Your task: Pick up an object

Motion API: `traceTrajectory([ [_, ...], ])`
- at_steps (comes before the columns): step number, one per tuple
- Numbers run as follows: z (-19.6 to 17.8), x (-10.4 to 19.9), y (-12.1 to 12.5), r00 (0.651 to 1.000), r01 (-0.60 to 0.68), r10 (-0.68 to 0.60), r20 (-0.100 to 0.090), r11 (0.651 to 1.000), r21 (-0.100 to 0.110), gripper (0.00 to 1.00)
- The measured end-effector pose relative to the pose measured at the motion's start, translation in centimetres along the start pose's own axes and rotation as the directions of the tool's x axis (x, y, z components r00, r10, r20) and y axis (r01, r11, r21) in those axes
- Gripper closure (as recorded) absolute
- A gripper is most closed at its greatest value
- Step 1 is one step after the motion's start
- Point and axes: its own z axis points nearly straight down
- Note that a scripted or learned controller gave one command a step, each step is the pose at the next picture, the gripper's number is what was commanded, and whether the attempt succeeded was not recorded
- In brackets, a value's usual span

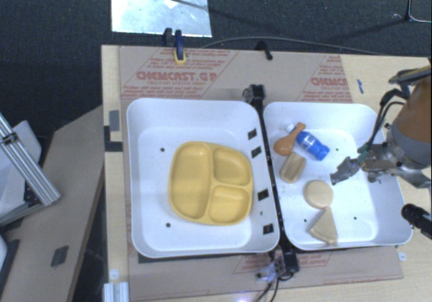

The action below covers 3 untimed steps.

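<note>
From my remote station I log the following, each placed relative to the black divider (pixel 268 159) that runs between the two bins.

Left of the divider: a shallow white plastic bin (pixel 145 152), holding one yellow plastic plate with three compartments (pixel 209 182), lying flat near the bin's middle.

Right of the divider: a second shallow white plastic bin (pixel 364 226), holding five items.
- Small blue plastic bottle with a white cap (pixel 310 144), lying on its side, toward the far part of the bin.
- Orange-tan wooden spoon-like piece (pixel 289 140), just beside the bottle on the divider side, touching or nearly touching it.
- Beige oblong block (pixel 292 167), close to the divider, just nearer than the spoon-like piece.
- Round tan disc (pixel 318 194), nearer than the block, farther from the divider.
- Tan wedge-shaped piece (pixel 325 227), nearest item, just below the disc.

Arm: grey, orange band at the wrist (pixel 412 118), entering from the far side away from the divider. Gripper (pixel 341 171) low over the second bin, just beside the disc, between it and the bottle. I cannot tell how the jaws stand; I see nothing between them.

Both bins sit on a cardboard-covered surface (pixel 202 74).
</note>
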Motion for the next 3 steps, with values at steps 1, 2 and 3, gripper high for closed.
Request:
traceTrajectory([
  [1,-0.6,0.0,0.3,1.000,0.003,-0.003,0.003,1.000,-0.012,0.00],
  [2,5.6,0.4,0.4,1.000,0.002,-0.002,0.001,1.000,-0.010,0.00],
  [3,9.8,0.4,0.9,1.000,0.002,-0.002,0.001,1.000,-0.008,0.00],
])
